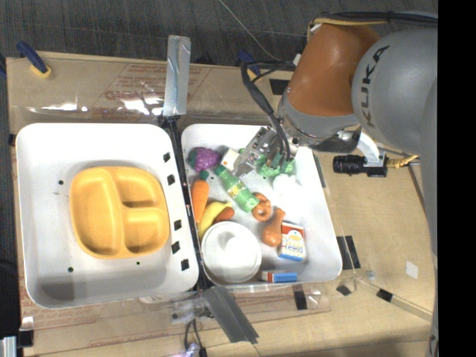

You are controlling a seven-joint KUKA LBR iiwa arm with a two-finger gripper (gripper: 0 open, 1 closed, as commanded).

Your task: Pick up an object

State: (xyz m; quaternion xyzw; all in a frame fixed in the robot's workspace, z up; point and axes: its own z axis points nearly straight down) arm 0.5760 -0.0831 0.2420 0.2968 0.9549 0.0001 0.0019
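My gripper (262, 153) hangs low in the back of the right bin (318, 199), over a green toy (281, 168) and close to the cap end of a green bottle (236, 187). A purple grape bunch (204, 158) lies at the bin's back left. Below it are an orange carrot (199, 198), a yellow banana (211, 213), a white bowl (231, 250), an orange-brown toy (266, 211) and a small orange carton (292, 242). The arm's orange band (335, 69) rises above the bin's back edge.
The left bin (44, 155) holds a yellow divided tray (119, 210). A black divider with tape (177, 184) separates the bins. A small blue and red item (280, 277) lies at the right bin's front edge. Cables run behind the bins.
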